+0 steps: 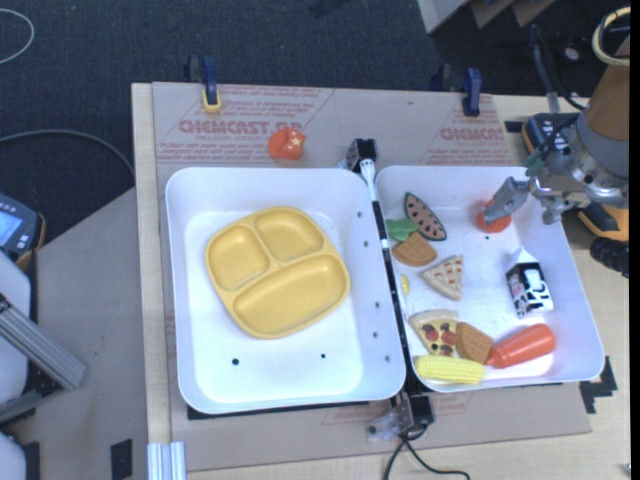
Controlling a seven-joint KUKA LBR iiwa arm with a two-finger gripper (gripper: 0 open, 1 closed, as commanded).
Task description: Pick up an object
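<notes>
My gripper (528,206) hangs over the back right part of the right bin (585,313), open, with nothing between its fingers. One grey finger (508,196) stands just above a small red-orange object (490,220) on the bin floor. Toy foods lie in this bin: a watermelon slice (425,216), a green piece (400,230), a brown cracker (413,252), a pizza slice (445,276), a black and white carton (527,288), an orange carrot (522,345), a corn cob (450,370), a second pizza piece (432,331) and a brown bread piece (476,343).
A yellow divided plate (278,268) lies in the left bin (190,318). A red toy fruit (286,144) sits on the board behind the bins. Blue clamps (208,73) (471,86) stand at the back edge. A black divider (378,238) runs between the bins.
</notes>
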